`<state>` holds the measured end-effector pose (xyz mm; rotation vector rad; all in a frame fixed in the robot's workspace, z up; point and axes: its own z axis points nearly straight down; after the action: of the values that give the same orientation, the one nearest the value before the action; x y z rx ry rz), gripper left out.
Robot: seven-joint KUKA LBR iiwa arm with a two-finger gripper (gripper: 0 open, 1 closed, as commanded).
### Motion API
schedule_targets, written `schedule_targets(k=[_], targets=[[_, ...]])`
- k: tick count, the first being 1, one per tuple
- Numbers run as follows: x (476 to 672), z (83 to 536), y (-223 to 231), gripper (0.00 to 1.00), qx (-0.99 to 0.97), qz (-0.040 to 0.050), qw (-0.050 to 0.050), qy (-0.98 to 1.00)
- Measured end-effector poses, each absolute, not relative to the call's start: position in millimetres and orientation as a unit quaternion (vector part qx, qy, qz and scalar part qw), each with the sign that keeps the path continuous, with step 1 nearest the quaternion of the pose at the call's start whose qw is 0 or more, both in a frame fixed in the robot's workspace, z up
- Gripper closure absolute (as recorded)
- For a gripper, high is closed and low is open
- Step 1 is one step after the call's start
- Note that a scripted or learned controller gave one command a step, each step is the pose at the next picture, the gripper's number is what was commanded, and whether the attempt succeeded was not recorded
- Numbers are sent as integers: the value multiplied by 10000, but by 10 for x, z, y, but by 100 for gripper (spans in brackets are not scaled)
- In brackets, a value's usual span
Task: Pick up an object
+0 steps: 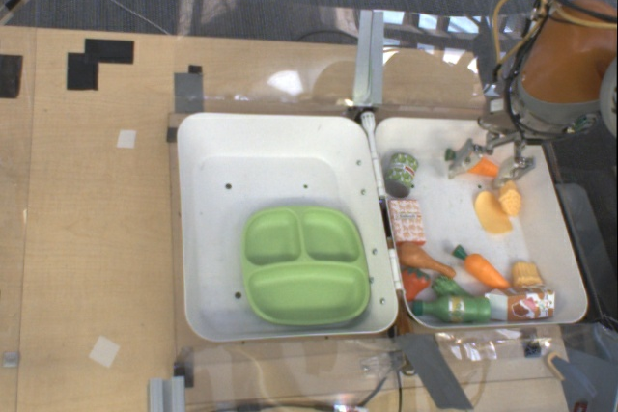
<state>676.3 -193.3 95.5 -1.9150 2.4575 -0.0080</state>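
Wooden bench (87, 236) carries two shallow white bins side by side, with dark carpet on the far side. One green tray (305, 263) with three compartments lies in the near part of the left bin (217, 159), and the rest of its floor is bare.

In the right bin (439, 207) the gripper (493, 156) stands at the far right corner, its two fingers spread wide on both sides of a small orange piece (483, 168); I cannot tell if they touch it. This piece is bright orange, flat and irregular. Just near of it lie one yellow toy (509, 200) and one yellow-orange slice (493, 217).

One green can (402, 171) and one printed carton (407, 221) sit along the left wall. Along the near wall are crowded two carrots (481, 268), one red pepper (415, 285), one green bottle (456, 308), one corn piece (526, 274) and one red-white bottle (523, 305). Open floor remains in the middle of this bin, between the can and the gripper.
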Motion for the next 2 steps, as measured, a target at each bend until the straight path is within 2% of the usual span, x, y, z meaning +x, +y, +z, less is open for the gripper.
schedule_targets(k=[2], targets=[[6776, 957, -1943, 0, -6177, -17, 135, 7863]])
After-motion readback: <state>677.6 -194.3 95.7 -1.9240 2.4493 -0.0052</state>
